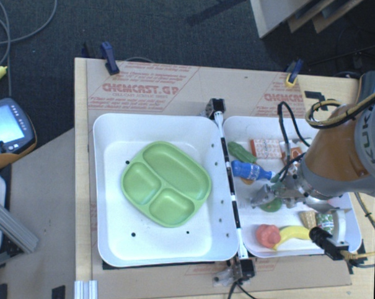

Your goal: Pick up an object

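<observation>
the gripper (265, 197) is seen low in the right bin (351, 230), in the right half of the frame, at the end of the grey arm (336, 161) with its orange band, which comes in from the right edge. whether the gripper is released or clenched cannot be told; its metal tip is blurred and mixed with the things beneath it, and nothing can be made out as grasped.

just under the tip a small green object (270, 206) is seen, partly covered by the gripper. to the upper left of the tip a blue bottle (248, 171) lies on its side near the divider between the bins, and just above it a green, leaf-like item (240, 152) rests against the same wall. a red and white packet (265, 147) is placed near the bin's upper edge. toward the lower edge of the right bin a red, rounded object (267, 235) is set beside a yellow banana (293, 234), the two touching or nearly so. further right a small green and white can-like item (329, 221) is partly hidden by the arm.

the left bin (109, 235), in the middle of the frame, is occupied by a light green divided plate (166, 183) with three compartments, lying flat and turned at an angle. both bins are carried on a board marked with red lettering (140, 88).
</observation>
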Controlling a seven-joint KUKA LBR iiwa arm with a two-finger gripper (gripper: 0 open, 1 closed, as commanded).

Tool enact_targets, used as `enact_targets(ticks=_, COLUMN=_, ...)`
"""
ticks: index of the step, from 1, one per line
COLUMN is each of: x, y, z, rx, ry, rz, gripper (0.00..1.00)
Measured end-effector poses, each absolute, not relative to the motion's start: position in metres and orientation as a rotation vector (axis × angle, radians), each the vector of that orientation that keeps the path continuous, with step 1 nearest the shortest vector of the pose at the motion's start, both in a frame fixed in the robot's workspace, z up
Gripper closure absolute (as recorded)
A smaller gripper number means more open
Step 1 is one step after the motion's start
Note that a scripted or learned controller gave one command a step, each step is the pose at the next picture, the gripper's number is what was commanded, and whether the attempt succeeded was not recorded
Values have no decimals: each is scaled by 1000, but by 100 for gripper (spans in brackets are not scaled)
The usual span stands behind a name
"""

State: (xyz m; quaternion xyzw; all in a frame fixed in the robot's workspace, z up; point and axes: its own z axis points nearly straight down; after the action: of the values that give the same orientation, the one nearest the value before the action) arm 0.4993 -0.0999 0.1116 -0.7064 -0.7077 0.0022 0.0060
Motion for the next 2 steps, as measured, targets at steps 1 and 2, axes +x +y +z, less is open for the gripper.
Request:
enact_targets(ticks=1, x=503, y=-103, z=126, rx=-2224, ry=-2221, rz=-2, gripper=100)
enact_targets(ticks=2, x=574, y=-178, z=141, rx=-2231, ry=-2226, rz=-2, gripper=100)
